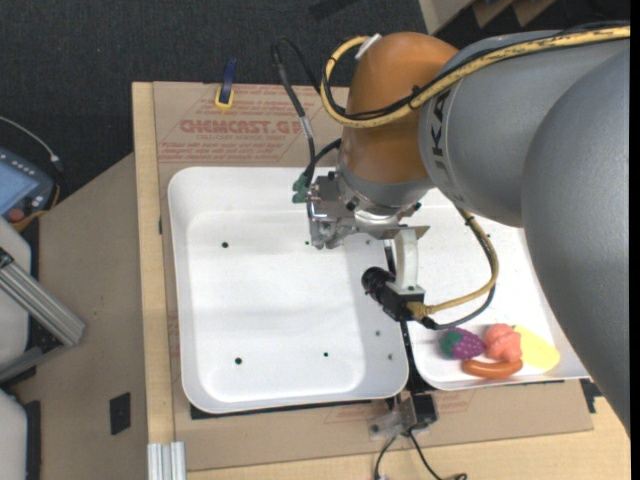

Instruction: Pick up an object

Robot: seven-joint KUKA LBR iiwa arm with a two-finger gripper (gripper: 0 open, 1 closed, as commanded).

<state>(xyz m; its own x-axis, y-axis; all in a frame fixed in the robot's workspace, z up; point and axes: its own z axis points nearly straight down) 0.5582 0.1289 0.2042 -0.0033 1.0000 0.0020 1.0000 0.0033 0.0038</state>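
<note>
Over the left bin [200, 298], near its right wall, gripper [325, 226] hangs; clenched or released, cannot tell; purple toy [462, 344] sits in right bin [510, 303]; centre above it before descending.

Bright, even overhead light. Left bin [250, 308] nearly blown out, w/ faint soft shading mid-frame. Arm [530, 138] at frame right looms big, slightly soft-focus. Floor [110, 28] upper left dim.

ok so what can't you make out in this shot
Camera view:
- right bin: mostly hidden under the arm.
- gripper: seen from above, partly under the arm; whether it holds anything is unclear.
- yellow toy: overlapped by the pink toy, too small to identify.
</note>
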